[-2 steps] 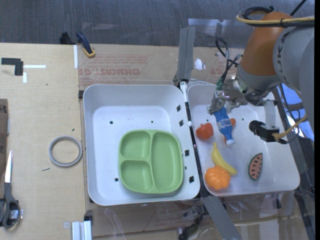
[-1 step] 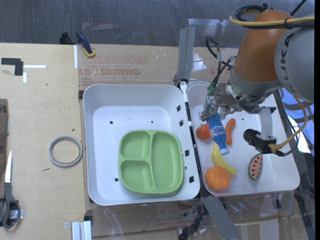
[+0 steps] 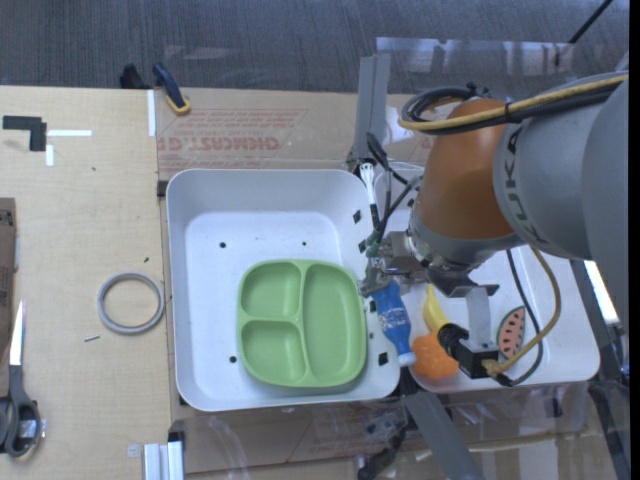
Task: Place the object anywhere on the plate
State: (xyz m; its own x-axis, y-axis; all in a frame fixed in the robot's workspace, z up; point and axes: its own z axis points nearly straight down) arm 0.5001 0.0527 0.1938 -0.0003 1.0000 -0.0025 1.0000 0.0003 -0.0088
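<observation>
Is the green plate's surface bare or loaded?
Bare: all three compartments of the green plate show plain green, nothing resting in them.

Matt green plastic plate (image 3: 303, 323); smooth white plastic bin (image 3: 200, 228); brown cardboard sheet (image 3: 250, 133); pale wood-look bench (image 3: 75, 228)

A pale wooden bench (image 3: 80, 228) fills the left side, with a sheet of brown cardboard (image 3: 250, 133) lying across its middle. Beyond its far edge runs dark grey floor (image 3: 200, 18), streaked with pale reflections of overhead light. On the bench lie a grey ring (image 3: 130, 302), scissors (image 3: 18, 408) and a blue-handled clamp (image 3: 172, 90).
</observation>
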